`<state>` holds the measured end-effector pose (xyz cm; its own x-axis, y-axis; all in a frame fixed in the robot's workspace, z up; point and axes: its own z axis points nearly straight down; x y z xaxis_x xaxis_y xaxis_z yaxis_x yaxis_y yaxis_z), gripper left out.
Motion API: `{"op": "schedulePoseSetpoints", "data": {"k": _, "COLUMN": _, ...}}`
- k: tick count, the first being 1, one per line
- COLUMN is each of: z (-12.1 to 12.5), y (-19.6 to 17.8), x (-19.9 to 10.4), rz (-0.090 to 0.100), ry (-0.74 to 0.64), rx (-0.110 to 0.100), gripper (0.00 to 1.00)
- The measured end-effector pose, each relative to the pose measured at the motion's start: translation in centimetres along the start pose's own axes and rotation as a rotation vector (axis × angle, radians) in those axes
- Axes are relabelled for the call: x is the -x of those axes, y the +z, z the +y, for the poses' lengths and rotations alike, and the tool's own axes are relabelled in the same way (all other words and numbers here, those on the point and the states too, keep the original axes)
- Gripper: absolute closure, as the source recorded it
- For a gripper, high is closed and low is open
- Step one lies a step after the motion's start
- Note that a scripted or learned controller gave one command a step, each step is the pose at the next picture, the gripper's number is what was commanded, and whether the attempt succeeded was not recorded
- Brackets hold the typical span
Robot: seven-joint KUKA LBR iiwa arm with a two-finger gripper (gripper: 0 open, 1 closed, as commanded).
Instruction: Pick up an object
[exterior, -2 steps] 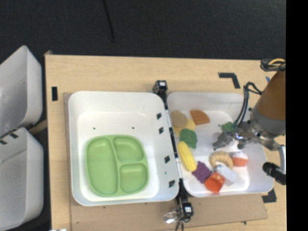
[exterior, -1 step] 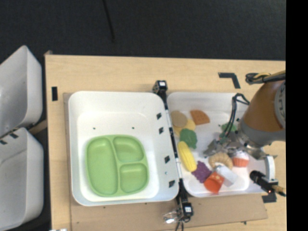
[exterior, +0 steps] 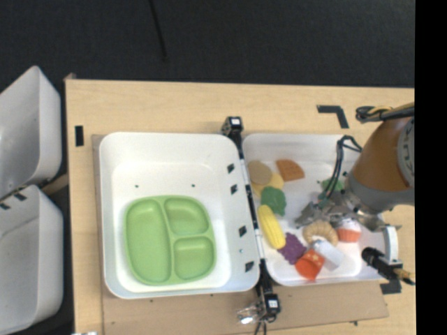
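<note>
The right bin [exterior: 307, 145] holds several toy foods. A yellow corn cob [exterior: 271, 227] lies by its left wall, with a green vegetable [exterior: 273, 199] above it. A purple piece [exterior: 293, 246] and a red piece [exterior: 309, 264] sit near the front. An orange slice [exterior: 289, 169] and a tan round piece [exterior: 259, 172] lie at the back. My gripper [exterior: 314, 213] is low in the bin's right half, just above a tan lumpy piece [exterior: 320, 230]. I see nothing held in it.
The left bin [exterior: 167, 149] contains a green divided plate [exterior: 170, 239]. A white block [exterior: 332, 252] and an orange-and-white piece [exterior: 349, 234] lie under the wrist. The arm [exterior: 383, 166] covers the right bin's right side. Clips sit along the wall between the two bins.
</note>
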<state>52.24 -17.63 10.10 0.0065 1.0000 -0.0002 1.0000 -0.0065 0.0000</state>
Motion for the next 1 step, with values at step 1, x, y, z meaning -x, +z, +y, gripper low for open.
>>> {"op": "schedulePoseSetpoints", "data": {"k": 1, "z": 0.07, "y": -1.06, "x": 0.09, "rz": 0.0, "ry": 0.006, "rx": 0.003, "gripper": 1.0}}
